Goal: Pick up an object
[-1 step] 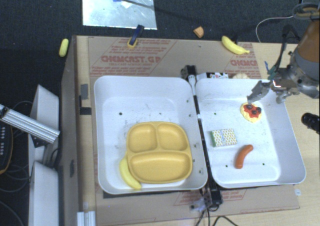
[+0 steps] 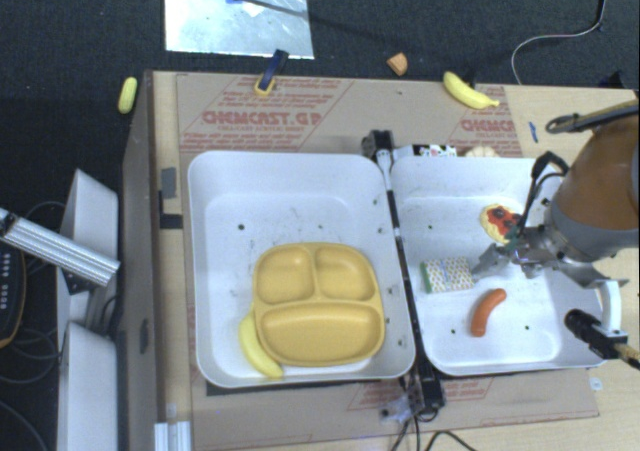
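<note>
The gripper (image 2: 512,251) is seen low over the right bin (image 2: 440,219); whether its fingers are spread or pressed together cannot be told. The sausage (image 2: 486,310) is found just below and slightly left of it, untouched, its long axis tilted steeply, upper end rightward. A green sponge (image 2: 447,275) lies nearby, left of the gripper, and a yellow-red toy (image 2: 496,221) just above it.

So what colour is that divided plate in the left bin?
Yellow: the divided plate shows plainly in the camera view.
</note>
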Controlling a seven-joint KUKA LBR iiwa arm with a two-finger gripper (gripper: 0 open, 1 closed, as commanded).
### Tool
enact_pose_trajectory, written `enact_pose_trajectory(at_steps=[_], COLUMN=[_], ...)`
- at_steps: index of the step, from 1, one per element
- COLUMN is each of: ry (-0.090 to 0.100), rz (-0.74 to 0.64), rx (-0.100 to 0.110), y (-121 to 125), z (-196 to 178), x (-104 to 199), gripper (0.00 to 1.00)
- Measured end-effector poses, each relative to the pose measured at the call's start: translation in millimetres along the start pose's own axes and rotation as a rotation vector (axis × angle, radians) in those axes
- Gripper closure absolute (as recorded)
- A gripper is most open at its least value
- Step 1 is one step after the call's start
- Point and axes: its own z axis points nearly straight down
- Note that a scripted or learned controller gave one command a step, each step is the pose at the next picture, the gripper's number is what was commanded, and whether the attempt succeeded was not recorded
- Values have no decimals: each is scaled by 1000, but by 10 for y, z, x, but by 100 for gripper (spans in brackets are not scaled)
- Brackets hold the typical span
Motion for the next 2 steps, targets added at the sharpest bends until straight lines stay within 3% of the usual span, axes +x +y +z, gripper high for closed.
enact_pose_trajectory(at_steps=[1, 2], ry=[0, -1], rz=[-1, 0], rx=[-3, -4], y=[-314, -314], z=[469, 468], x=[105, 86], gripper=[0, 0])
